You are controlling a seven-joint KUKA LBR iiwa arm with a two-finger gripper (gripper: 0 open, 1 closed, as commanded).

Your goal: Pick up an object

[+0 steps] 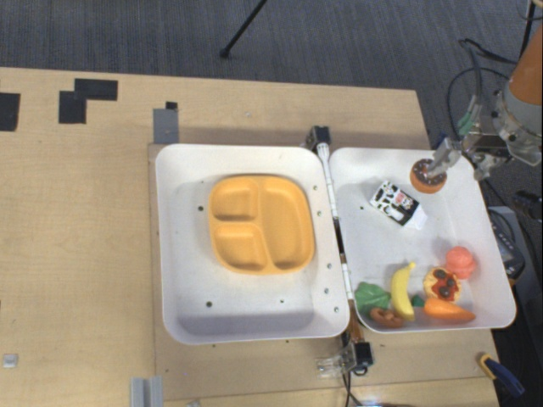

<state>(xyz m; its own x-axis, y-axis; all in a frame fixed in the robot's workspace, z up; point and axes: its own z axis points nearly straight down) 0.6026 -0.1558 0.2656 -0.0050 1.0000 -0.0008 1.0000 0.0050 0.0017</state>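
hand (443, 161) grips donut (427, 176) | over right bin (484, 219) | yellow tray (259, 224) in left bin (182, 227)

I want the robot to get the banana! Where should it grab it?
Best around the middle of the banana, coming straight down from above. It lies flat with its ends toward the green toy and the carrot, so the gripper should close across its narrow width.

The right bin (475, 227) has open floor in the middle. Toys crowd its near corner: banana (402, 290), carrot (448, 311), pink ball (460, 261).
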